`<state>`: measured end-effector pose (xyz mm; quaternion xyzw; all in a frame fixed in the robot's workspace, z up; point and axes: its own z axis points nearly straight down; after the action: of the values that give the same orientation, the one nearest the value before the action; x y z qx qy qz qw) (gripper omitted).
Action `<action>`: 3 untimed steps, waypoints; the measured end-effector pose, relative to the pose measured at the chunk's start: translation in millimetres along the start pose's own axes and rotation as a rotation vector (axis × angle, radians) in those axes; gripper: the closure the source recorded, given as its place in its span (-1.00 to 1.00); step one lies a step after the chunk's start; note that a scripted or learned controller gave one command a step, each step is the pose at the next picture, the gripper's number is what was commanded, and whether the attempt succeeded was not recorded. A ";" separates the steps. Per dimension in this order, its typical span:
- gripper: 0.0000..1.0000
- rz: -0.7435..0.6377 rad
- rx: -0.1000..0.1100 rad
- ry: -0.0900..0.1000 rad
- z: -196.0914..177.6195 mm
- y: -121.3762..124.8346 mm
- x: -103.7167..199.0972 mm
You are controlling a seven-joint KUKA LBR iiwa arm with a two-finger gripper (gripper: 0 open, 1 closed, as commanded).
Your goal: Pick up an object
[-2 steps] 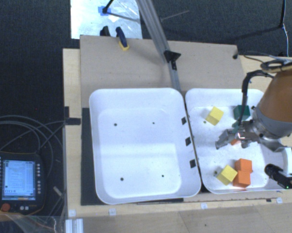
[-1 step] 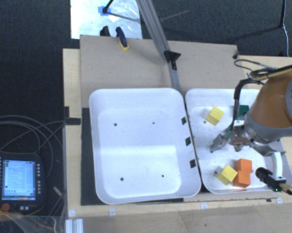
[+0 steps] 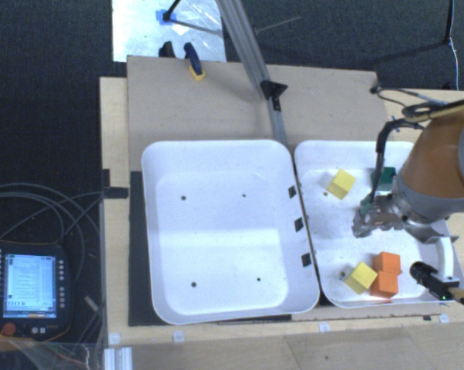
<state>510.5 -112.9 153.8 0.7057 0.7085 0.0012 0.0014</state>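
Observation:
The right bin (image 3: 317, 160) holds a yellow block (image 3: 341, 184) near its far left, a second yellow block (image 3: 361, 277) near the front, and an orange block (image 3: 385, 274) touching that one on its right. A dark green piece (image 3: 385, 178) peeks out beside the arm. My gripper (image 3: 368, 220) hangs low over the middle of the right bin, between the two yellow blocks, and I see nothing between its fingers. The orange-banded wrist (image 3: 444, 160) covers the bin's right part.
The left bin (image 3: 220, 230) lies beside the right one, with small black clips (image 3: 300, 223) along the shared rim. A grey pole (image 3: 247, 41) slants over the bench at the back. A teach pendant (image 3: 28, 287) and cables lie at the left, off the bench.

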 end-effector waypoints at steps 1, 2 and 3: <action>1.00 -0.002 -0.004 -0.001 -55.7 9.8 6.9; 1.00 0.000 0.001 0.000 -55.4 10.7 6.9; 1.00 -0.006 0.000 0.002 -72.2 7.2 54.7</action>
<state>517.2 -58.1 225.9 0.7035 0.7107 0.0019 0.0007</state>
